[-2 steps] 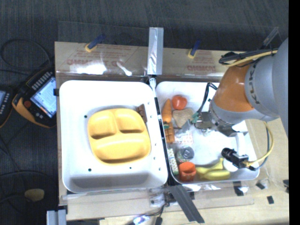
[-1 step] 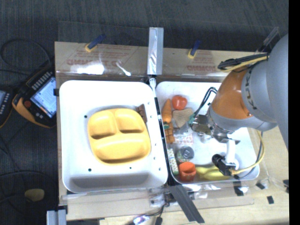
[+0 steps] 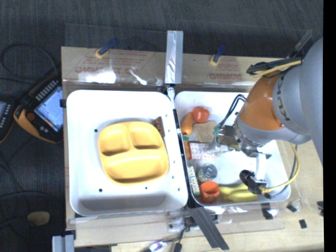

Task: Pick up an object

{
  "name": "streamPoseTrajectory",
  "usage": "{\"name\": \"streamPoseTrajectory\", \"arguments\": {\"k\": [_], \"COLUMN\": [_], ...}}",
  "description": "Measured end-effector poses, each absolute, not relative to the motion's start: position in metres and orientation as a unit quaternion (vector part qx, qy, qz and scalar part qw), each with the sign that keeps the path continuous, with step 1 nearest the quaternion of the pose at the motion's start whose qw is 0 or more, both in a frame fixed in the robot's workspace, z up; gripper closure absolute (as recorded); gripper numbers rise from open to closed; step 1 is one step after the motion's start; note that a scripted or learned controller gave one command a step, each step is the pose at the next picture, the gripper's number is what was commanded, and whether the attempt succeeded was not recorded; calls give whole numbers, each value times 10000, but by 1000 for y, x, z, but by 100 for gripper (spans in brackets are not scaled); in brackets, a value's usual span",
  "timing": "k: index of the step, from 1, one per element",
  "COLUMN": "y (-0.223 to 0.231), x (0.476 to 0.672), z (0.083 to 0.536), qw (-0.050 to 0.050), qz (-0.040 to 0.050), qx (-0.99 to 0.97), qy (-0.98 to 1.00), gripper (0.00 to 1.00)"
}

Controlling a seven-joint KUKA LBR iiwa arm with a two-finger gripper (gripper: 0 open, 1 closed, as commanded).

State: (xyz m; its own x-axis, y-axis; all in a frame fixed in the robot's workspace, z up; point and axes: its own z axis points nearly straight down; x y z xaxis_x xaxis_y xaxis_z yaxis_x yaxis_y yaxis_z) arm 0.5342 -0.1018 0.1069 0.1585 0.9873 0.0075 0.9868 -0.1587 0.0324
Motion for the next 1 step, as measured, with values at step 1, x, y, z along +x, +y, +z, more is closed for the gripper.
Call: {"name": "streamPoseTrajectory", "arguments": {"k": [1], "y": [-102], "x": [533], "z": [105], "qw": [87], "qz": [119], "qx": [7611], "qy": [6485], "gripper": [0]}}
